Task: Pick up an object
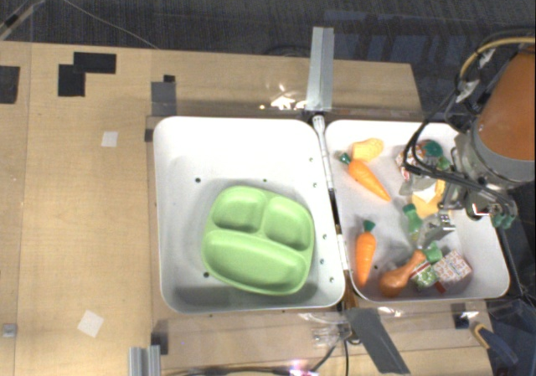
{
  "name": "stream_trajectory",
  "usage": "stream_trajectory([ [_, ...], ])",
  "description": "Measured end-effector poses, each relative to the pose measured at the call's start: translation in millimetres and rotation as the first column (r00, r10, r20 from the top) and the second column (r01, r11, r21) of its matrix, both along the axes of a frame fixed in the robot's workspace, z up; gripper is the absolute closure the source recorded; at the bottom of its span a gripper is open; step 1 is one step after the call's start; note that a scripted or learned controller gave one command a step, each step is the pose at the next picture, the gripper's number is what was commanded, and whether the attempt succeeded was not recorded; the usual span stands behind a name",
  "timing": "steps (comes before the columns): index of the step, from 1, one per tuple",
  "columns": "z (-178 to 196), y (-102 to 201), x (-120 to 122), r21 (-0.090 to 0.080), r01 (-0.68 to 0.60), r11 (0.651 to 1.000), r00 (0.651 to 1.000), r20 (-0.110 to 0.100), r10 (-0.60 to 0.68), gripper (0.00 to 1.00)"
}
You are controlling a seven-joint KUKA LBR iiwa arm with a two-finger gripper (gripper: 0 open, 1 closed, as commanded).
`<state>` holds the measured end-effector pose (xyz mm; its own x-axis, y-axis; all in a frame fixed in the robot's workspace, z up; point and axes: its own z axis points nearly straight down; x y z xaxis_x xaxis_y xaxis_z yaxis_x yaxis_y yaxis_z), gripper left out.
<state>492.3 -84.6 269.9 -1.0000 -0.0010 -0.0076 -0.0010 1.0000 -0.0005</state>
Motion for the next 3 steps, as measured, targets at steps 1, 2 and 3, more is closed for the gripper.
stream_trajectory([
  [1,-111.5,-25.6,21.9,0.002,-0.082,0.997,0.997,-0.009,0.082,0.00],
  [2,-179.0,-23.5,22.5,-0.006,-0.231,0.973,0.973,0.010,0.231,0.00],
  [3,-178.1,-2.2,13.3,-0.015,-0.445,0.895,0.895,0.016,0.446,0.00],
])
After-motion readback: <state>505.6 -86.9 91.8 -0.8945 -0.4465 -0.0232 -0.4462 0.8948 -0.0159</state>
